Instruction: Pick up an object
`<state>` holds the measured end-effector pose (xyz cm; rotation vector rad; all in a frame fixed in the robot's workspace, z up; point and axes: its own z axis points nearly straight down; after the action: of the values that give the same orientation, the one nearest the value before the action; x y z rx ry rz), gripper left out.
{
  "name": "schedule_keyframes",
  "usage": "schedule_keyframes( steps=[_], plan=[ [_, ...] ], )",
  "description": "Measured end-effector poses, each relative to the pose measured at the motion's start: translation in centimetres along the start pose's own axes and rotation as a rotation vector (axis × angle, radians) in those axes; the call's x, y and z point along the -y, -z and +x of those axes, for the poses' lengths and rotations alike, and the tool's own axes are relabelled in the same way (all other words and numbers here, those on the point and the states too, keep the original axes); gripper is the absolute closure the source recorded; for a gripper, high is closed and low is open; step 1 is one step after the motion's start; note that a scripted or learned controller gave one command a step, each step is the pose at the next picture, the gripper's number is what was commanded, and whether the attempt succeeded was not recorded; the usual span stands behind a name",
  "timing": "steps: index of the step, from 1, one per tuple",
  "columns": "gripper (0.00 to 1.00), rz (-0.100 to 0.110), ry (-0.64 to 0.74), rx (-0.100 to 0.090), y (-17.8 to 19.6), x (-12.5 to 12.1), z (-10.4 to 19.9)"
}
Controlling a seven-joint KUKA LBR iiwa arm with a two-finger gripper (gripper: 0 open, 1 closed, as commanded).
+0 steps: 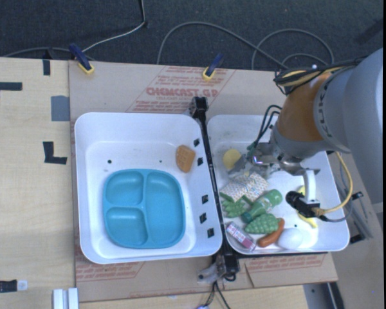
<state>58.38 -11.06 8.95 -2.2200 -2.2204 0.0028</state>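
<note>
A: Left bin?
B: Divided tray near-centre, biscuit far-right of it by the divider.
A: Right bin?
B: Toy pile at near side; gripper just behind it, arm from right.

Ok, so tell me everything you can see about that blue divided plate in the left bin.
The blue plate is a light turquoise tray with rounded corners and what looks like smooth plastic. Raised ridges split it into three compartments, two on one side and a longer one on the other. It lies flat on the floor of the left bin, toward the near side, turned slightly askew. Nothing sits in it. The small orange-brown item lies apart from it, beyond its far right corner.
</note>
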Motion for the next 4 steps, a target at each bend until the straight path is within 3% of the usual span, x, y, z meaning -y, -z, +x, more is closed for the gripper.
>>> schedule_keyframes(
  steps=[1, 4],
  plan=[
    [0.00, -0.006, 0.002, 0.001, -0.4, -7.1, 1.7],
    [0.00, -0.007, 0.002, 0.002, -0.3, -3.8, 1.5]
  ],
)
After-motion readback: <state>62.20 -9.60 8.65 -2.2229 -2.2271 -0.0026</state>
